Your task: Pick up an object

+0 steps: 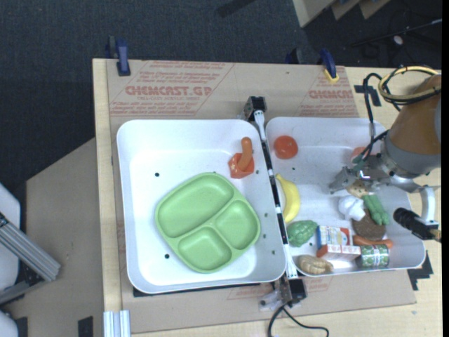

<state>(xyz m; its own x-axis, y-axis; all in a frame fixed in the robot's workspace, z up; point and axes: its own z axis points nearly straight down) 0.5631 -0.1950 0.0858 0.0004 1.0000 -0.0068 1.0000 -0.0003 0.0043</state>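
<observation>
My gripper (353,180) hangs low over the middle of the right bin (316,128), reaching in from the right under the orange wrist band. Just below it lie a white object (349,206) and a green toy vegetable (375,209). An orange-red round fruit (285,147) rests at the bin's far left corner. A yellow banana (289,197) lies along the left wall. A leafy green toy (302,232), a small red and white box (334,239), a bread-like piece (313,264) and a green-labelled can (372,256) crowd the near edge.
The left bin (140,153) holds a green divided plate (207,221) and an orange toy (243,161) near its far right corner. A brown round item (367,227) sits beside the can. Cables loop at the bench's far right.
</observation>
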